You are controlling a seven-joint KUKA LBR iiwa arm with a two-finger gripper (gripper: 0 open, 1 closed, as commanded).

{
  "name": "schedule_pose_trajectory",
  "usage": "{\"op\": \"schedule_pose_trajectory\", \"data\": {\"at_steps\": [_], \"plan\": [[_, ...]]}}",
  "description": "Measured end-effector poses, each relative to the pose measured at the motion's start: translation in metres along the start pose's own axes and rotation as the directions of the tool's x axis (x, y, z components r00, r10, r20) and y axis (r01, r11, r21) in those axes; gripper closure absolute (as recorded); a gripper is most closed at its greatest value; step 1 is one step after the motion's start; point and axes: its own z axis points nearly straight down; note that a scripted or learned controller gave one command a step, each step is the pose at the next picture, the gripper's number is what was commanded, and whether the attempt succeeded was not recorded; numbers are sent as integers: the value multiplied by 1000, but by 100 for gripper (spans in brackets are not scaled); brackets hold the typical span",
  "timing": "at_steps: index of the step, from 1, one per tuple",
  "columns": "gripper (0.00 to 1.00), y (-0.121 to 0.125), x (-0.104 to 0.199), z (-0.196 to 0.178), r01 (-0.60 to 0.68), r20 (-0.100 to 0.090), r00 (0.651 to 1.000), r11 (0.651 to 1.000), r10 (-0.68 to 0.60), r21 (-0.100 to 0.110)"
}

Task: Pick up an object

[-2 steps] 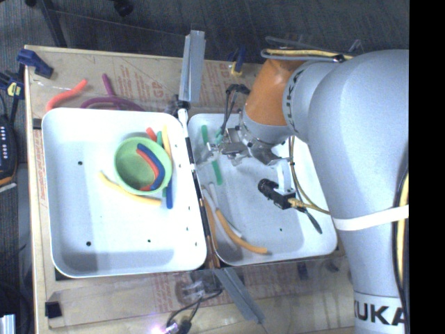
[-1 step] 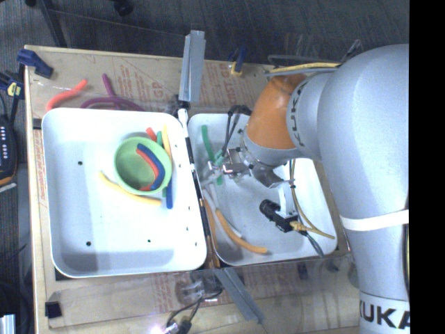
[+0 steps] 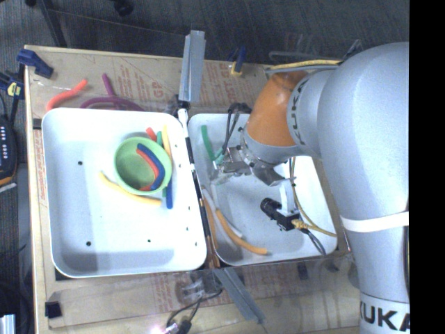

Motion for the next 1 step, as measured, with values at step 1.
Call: {"op": "schedule_pose_trajectory", "data": {"at_steps": [1], "plan": [[100, 35, -24, -98, -173, -9, 985, 985, 173, 3]]}}
